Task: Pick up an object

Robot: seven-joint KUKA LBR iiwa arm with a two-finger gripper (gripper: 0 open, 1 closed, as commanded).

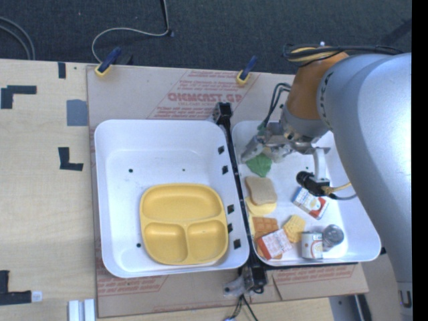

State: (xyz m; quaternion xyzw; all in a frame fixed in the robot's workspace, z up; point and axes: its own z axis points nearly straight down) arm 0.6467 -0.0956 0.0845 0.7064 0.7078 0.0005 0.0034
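The right bin (354, 236) holds several small items. A green soft item (259, 165) lies at its upper left, with a tan bread slice (261, 191) just below it. My gripper (265, 147) hangs at the end of the grey arm with the orange band (309, 92), directly over the green item's upper edge. Whether it touches the item cannot be made out. Further down lie an orange waffle piece (263, 225), a yellow cracker (293, 227), a red and white packet (274, 245), a silver can (322, 239) and a small white, blue and red carton (310, 203).
The left bin (117, 152) holds a yellow divided plate (183, 222) in its lower half. A black divider (234, 179) runs between the bins. The bulky grey arm covers the right bin's right side. Two clamps (105, 63) and a cable lie beyond the bins.
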